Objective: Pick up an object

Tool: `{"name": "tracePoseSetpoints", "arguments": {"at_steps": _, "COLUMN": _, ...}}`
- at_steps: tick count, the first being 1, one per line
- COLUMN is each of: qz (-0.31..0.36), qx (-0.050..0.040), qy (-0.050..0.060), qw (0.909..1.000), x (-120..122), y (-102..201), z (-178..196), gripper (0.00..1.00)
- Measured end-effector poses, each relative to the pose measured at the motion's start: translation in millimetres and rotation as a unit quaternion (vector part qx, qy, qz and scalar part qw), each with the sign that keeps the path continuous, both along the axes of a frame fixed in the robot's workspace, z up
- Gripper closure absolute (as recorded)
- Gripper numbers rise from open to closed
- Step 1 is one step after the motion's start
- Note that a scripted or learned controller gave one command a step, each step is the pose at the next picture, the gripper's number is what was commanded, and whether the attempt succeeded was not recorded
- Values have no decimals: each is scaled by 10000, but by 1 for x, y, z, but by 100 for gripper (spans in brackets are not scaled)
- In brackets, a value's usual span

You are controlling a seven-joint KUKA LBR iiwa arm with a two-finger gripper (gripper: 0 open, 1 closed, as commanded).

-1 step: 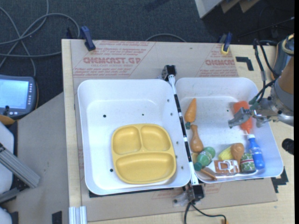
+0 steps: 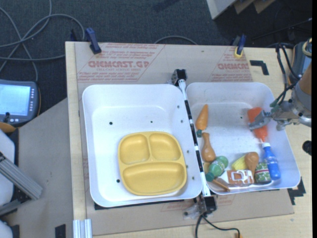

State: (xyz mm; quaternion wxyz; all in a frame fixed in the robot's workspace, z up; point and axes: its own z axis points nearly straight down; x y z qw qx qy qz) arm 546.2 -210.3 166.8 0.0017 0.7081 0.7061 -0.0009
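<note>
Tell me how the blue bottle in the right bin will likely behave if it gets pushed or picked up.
The blue bottle lies on its side, so a sideways push would probably roll it. It looks like small, smooth plastic: likely light and stiff, maybe slippery. It rests against toy food near the right bin wall, which may block a clean grasp.

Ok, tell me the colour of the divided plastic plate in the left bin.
Yellow; the three-compartment plastic plate shows plainly in the camera view.

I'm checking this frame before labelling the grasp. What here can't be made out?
- Gripper: blurred, over the right bin's far end; finger state unclear.
- Orange object by it: held or merely lying there, unclear.
- Arm: cut off by the right edge.
- Pile of small items: overlapping, too small to identify.
</note>
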Motion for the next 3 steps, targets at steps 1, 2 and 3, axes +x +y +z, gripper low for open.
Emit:
{"name": "tracePoseSetpoints", "arguments": {"at_steps": 1, "qz": 33, "qx": 28, "qy": -1, "qw": 10000, "x": 43, "y": -2, "z": -86, "gripper": 0}}
{"name": "tracePoseSetpoints", "arguments": {"at_steps": 2, "qz": 27, "qx": 18, "qy": -7, "qw": 10000, "x": 42, "y": -3, "z": -72, "gripper": 100}}
{"name": "tracePoseSetpoints", "arguments": {"at_steps": 3, "qz": -50, "qx": 10, "qy": 217, "qw": 9998, "x": 98, "y": 36, "z": -85, "gripper": 100}}
